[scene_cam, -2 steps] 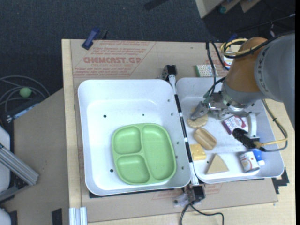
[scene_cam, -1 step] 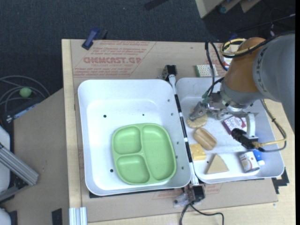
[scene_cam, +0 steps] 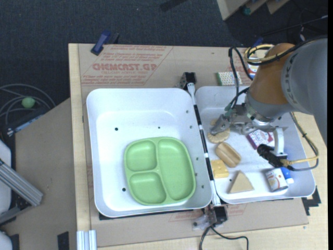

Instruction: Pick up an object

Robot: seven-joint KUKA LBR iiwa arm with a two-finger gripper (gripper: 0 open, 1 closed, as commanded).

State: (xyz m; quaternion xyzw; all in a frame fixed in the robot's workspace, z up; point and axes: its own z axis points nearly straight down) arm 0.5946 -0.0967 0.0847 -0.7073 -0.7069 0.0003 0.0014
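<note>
Grey, orange-banded arm (scene_cam: 283, 77) lowers its gripper (scene_cam: 225, 123), finger state impossible to tell, over a round cracker (scene_cam: 218, 136) in the right bin (scene_cam: 302, 186).

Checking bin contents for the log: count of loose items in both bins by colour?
Green: 1, divided plate, left bin
Tan/brown: 3, round piece, bread roll, wedge, right bin
Yellow: 1, block
White tube: 1
Total: 6

Bright, even overhead light, white bins (scene_cam: 104, 108) near blown out along their rims, soft faint shadows under the green tray (scene_cam: 158, 170), dark grainy floor (scene_cam: 47, 14) beyond the bench, slight overall softness, arm (scene_cam: 296, 77) blurred at right.
</note>
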